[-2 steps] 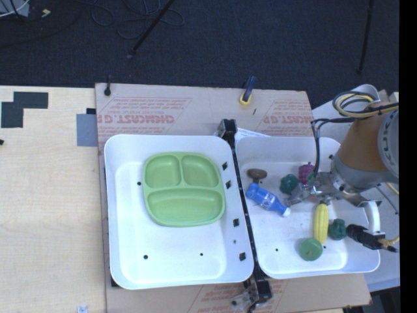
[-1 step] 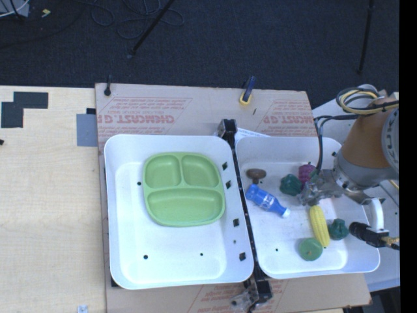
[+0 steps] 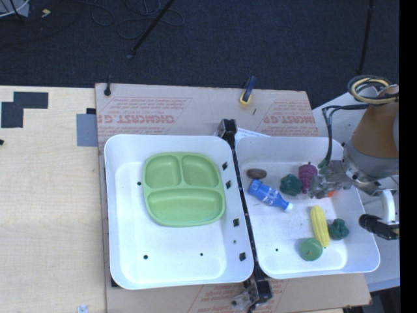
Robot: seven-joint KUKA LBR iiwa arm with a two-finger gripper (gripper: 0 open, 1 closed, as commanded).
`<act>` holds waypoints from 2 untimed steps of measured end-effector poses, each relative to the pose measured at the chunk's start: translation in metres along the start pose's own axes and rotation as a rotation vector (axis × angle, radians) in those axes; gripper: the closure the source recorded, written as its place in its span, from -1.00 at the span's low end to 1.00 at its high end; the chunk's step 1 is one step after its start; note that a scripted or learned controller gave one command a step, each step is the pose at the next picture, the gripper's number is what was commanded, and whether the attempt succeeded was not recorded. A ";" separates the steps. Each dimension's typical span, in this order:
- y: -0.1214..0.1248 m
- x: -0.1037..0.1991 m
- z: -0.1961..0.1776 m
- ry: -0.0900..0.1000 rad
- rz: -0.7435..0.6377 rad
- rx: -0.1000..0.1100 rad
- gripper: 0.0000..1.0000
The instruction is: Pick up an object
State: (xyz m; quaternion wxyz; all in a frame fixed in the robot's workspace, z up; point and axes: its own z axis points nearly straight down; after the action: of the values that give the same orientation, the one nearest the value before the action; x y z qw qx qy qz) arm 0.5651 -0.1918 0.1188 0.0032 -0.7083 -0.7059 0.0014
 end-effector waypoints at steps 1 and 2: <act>-0.006 -0.001 -0.034 -0.001 0.005 -0.002 1.00; -0.015 0.000 -0.068 -0.001 0.003 -0.001 1.00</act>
State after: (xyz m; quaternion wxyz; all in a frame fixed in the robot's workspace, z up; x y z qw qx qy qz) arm 0.5510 -0.1915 0.1868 0.0025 -0.7095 -0.7047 0.0012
